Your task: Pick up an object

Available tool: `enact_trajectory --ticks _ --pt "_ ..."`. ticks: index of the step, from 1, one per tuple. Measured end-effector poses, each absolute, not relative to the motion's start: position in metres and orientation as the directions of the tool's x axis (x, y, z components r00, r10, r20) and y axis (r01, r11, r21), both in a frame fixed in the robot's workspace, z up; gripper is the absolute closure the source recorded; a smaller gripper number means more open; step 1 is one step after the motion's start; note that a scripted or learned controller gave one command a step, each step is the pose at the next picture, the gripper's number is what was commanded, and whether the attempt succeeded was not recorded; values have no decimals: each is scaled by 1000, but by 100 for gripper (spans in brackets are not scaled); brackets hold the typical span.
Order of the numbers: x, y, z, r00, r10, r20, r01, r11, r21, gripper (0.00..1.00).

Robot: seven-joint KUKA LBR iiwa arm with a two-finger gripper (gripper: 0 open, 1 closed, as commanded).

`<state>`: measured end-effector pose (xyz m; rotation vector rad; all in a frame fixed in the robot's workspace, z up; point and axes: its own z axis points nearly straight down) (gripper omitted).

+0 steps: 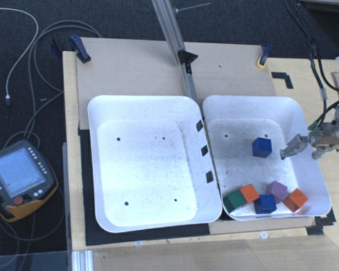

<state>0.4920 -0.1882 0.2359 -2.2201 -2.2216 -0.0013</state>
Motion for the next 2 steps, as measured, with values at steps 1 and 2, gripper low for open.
enact_trajectory --ticks 1,2 --pt "490 -160 290 -5 1000 -1 1000 5 8 0" --pt "481 -139 305 -4 1000 -1 1000 4 5 0"
